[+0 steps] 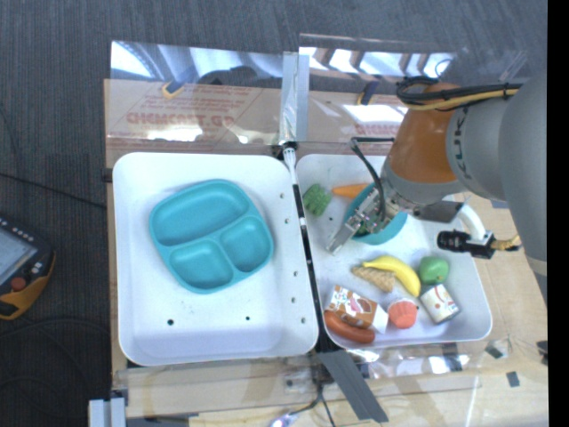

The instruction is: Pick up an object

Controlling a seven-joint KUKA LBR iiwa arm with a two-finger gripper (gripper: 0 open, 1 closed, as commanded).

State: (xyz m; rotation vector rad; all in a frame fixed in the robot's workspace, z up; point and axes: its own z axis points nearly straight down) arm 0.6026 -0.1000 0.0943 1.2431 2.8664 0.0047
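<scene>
My gripper (342, 235) hangs low over the upper left part of the right bin (462, 332), reaching down from the grey and orange arm. It sits between a green broccoli (316, 199) to its left and a teal bowl (389, 228) to its right, partly covering the bowl. An orange carrot (349, 189) lies just behind it. A yellow banana (397, 272) and a tan waffle piece (373, 277) lie in front of it. I see nothing clearly held in the gripper.
The right bin's front also holds a green apple (434, 269), a small can (440, 303), a red tomato (403, 314), a hot dog (348, 330) and a printed packet (352, 306). A teal divided plate (211, 235) fills the left bin (142, 327).
</scene>
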